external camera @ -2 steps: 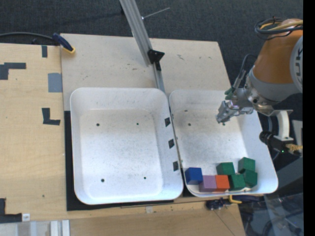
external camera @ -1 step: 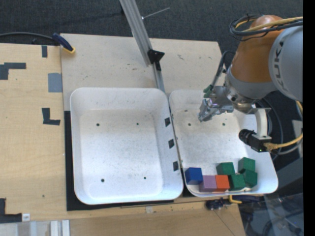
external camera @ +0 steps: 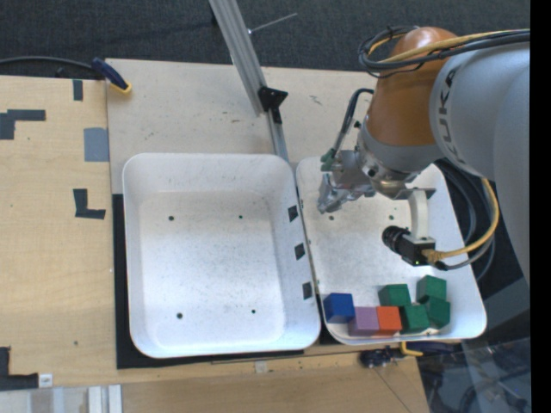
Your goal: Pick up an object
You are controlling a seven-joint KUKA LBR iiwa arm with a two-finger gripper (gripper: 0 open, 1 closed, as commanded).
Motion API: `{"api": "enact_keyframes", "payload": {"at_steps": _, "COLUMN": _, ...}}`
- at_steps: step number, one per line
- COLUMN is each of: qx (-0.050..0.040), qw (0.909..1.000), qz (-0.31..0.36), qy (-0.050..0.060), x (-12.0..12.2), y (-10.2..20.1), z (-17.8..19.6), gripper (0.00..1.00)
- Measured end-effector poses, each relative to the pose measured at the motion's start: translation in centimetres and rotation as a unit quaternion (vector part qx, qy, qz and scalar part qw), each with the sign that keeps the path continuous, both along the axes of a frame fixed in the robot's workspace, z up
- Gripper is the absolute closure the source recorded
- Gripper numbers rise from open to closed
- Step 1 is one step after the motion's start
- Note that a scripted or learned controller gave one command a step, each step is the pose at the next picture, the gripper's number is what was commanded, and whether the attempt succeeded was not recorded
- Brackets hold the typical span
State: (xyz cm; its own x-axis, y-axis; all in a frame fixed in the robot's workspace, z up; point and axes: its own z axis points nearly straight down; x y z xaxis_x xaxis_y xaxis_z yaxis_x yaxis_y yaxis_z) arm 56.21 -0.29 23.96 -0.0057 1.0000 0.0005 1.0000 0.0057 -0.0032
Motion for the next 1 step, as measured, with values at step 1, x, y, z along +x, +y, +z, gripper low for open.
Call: {"api": "enact_keyframes", "payload": {"at_steps": 1, "qx": 0.0005, "qw": 1.0000, "qz": 0.001, "qy": -0.001, "x": 1.55, "y": 4.97, "z": 0.58, "gripper": 1.00}}
